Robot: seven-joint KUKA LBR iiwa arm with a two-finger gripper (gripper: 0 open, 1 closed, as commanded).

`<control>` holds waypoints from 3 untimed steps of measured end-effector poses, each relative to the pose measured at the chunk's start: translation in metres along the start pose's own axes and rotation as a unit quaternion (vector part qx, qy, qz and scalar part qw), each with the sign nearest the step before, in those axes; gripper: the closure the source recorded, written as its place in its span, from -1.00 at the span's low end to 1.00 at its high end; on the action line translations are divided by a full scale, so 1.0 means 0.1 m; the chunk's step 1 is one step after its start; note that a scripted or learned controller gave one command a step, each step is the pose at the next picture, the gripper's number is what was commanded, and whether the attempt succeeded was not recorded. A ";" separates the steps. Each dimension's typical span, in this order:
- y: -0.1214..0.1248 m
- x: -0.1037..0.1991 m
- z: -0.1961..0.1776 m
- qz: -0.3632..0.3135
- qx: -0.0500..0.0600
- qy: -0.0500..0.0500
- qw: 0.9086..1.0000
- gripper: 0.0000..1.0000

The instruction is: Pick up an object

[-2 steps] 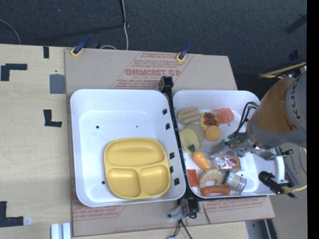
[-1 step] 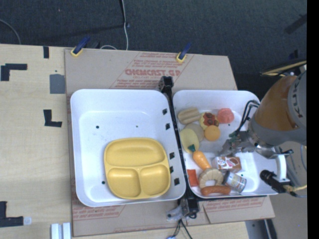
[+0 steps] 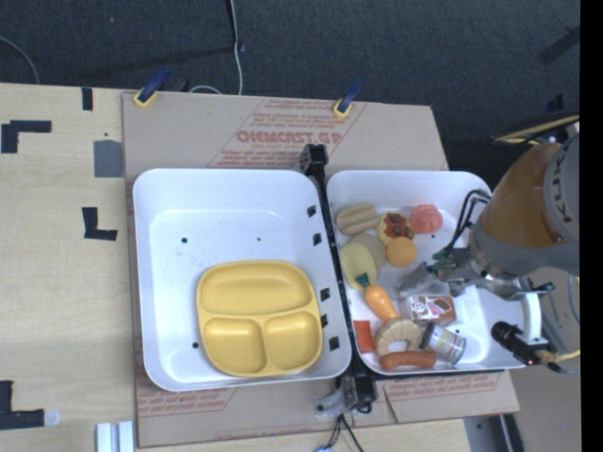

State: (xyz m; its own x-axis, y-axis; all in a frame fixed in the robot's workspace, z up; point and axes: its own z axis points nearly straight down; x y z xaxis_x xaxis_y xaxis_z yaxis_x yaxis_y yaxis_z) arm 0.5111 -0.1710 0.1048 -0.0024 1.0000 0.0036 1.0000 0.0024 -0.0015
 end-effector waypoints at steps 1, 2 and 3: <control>0.00 0.01 -0.09 -0.001 0.001 0.001 1.000 1.00; 0.00 0.01 -0.09 -0.001 0.001 0.001 1.000 -1.00; 1.10 -0.12 0.21 -0.002 -0.004 -0.003 1.000 -1.00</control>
State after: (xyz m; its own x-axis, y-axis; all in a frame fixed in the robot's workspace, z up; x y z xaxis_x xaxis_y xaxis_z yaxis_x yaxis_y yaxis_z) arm 0.6209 -0.1823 0.0835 -0.0054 1.0000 -0.0027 1.0000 0.0054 0.0067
